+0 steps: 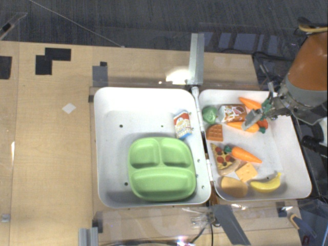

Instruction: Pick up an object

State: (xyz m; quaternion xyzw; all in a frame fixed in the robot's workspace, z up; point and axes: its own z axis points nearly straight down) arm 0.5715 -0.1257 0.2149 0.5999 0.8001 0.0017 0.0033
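Your likeliest target is the carrot [251, 103] at the back of the right bin [302, 168], beside the snack packet [231, 113]; it looks like light, stiff, smooth toy plastic, so take it across its thick middle; the gripper [254, 118] hangs right over it, but you cannot tell from here what state it is in, or whether it touches anything.

A pale wood-grain table [46, 152] fills the left and middle of the scene, with black square markers [51, 59] near its far left edge and a bright glare spot [179, 77] toward the back. Beyond it lies dark ribbed floor [154, 9]. A grey metal post [197, 58] stands at the table's far edge.
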